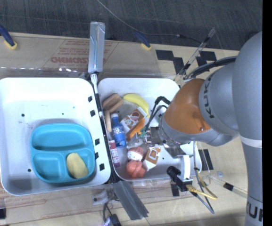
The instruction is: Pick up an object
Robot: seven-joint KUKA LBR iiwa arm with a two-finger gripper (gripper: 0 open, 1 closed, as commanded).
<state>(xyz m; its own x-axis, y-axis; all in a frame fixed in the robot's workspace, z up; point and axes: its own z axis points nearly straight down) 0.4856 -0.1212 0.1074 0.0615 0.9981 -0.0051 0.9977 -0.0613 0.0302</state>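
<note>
The right bin [140,84] holds a heap of small things: a yellow banana [136,101], a brown piece [111,101], a blue bottle [118,132], an orange carrot-like piece [136,127], small printed packets [135,115] and a red round fruit [135,169]. My gripper [150,136] is low inside this bin, just right of the carrot-like piece and above a white and brown packet [152,155]. The orange wrist band [185,114] hides most of the gripper.
The left bin [13,98] carries a blue divided tray [55,147] with a yellow lemon-like fruit [77,165] in its lower right compartment. A metal divider post [96,44] stands between the bins at the back. The grey arm fills the right side.
</note>
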